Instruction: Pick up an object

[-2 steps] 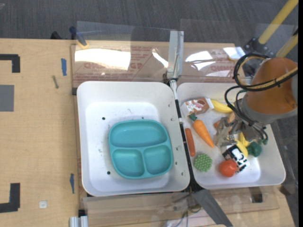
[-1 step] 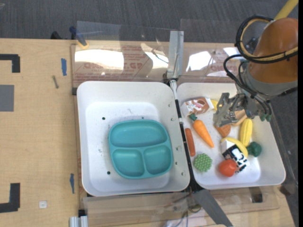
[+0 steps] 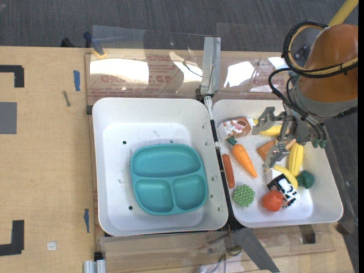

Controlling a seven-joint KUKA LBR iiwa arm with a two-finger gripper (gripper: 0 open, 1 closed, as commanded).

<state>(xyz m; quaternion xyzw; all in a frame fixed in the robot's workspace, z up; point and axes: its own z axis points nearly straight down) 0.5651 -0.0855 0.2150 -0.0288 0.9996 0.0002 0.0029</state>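
Observation:
My gripper hangs over the back right part of the right bin, fingers spread open. A yellow piece and a small orange piece lie under and between the fingers; neither is visibly gripped or lifted. Close by in the same bin are an orange carrot, a yellow corn-like piece, a banana, a dark green piece, a red tomato, a black-and-white item, a green bumpy ball, a red sausage and a brown-and-white packet.
The left bin holds a teal divided plate. A metal divider post and a clear screen stand behind the bins. The arm's orange band and cables loom over the right bin's back right corner.

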